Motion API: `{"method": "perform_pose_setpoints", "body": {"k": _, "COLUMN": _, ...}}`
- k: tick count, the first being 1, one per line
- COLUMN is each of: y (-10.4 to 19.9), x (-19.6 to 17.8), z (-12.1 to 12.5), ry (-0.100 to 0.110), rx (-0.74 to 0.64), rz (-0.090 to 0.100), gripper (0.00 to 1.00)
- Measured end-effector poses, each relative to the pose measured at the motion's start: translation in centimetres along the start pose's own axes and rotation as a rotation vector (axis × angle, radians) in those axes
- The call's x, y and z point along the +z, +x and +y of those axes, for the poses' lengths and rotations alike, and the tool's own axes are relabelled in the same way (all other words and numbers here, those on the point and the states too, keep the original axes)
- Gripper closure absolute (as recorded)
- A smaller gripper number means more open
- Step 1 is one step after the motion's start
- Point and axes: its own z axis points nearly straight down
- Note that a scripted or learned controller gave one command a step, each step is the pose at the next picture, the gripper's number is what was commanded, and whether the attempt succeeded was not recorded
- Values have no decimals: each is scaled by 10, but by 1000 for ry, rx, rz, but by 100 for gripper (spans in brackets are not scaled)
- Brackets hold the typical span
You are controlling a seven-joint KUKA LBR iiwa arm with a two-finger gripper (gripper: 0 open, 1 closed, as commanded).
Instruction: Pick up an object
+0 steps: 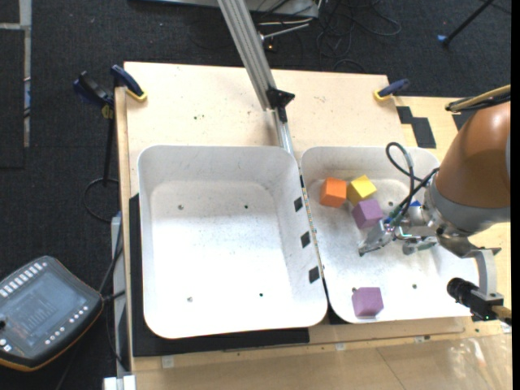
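In the right bin (341,165) lie an orange cube (333,192), a yellow cube (362,188) and a purple cube (368,212), clustered near its far middle. A second purple cube (367,301) sits alone near the bin's front edge. My gripper (375,240) hangs low over the right bin, just in front of the clustered purple cube and close to it. Its dark fingers point left, and nothing is visible between them.
The left bin (162,165) lies beside the right one, a slanted metal bar (248,43) running down to the wall between them. The arm's orange band (487,149) and cables (406,173) loom over the right bin's right side. A pendant (41,311) lies at lower left.
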Motion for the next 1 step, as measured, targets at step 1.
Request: {"method": "perform_pose_setpoints", "body": {"k": 1, "y": 0, "x": -2, "z": 1, "ry": -5, "rx": 2, "rz": -1, "gripper": 0}}
